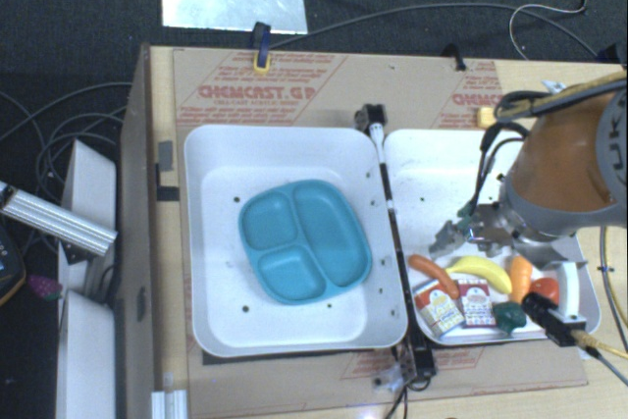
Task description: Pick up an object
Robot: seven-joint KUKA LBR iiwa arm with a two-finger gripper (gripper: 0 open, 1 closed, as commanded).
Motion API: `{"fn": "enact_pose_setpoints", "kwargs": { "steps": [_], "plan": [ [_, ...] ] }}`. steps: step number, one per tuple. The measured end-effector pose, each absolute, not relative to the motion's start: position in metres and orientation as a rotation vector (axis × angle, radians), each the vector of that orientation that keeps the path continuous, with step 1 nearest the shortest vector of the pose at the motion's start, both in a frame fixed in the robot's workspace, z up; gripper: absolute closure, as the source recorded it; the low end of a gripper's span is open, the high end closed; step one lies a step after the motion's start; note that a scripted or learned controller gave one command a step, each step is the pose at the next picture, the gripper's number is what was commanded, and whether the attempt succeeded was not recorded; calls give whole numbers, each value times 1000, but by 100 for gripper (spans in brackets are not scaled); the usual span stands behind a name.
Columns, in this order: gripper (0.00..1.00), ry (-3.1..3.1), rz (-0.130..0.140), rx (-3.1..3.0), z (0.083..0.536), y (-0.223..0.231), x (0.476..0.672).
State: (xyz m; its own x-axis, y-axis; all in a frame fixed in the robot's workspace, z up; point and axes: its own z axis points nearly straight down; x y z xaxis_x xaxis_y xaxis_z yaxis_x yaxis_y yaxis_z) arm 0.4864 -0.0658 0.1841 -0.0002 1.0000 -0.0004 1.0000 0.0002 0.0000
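The right bin (pixel 432 162) holds a heap of toy food near its front: a yellow banana (pixel 481 270), a red-orange sausage (pixel 433 272), an orange piece (pixel 520 273), a red piece (pixel 544 289), a dark green piece (pixel 508 316) and a red-and-white printed box (pixel 457 304). My gripper (pixel 461 233) hangs low in this bin, just behind and left of the banana and above the sausage. The grey and orange arm (pixel 564 167) covers the bin's right side.
The left bin (pixel 216 162) carries a blue divided plate (pixel 304 238) in its middle. A black divider strip (pixel 385 182) runs between the bins. Cables and a cardboard sheet (pixel 294 88) lie behind the bins.
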Motion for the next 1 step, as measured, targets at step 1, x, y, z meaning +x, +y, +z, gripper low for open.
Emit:
{"fn": "enact_pose_setpoints", "kwargs": {
  "steps": [1],
  "plan": [
    [100, 2222, 4, 2217, 195, -65, 488]
  ]
}}
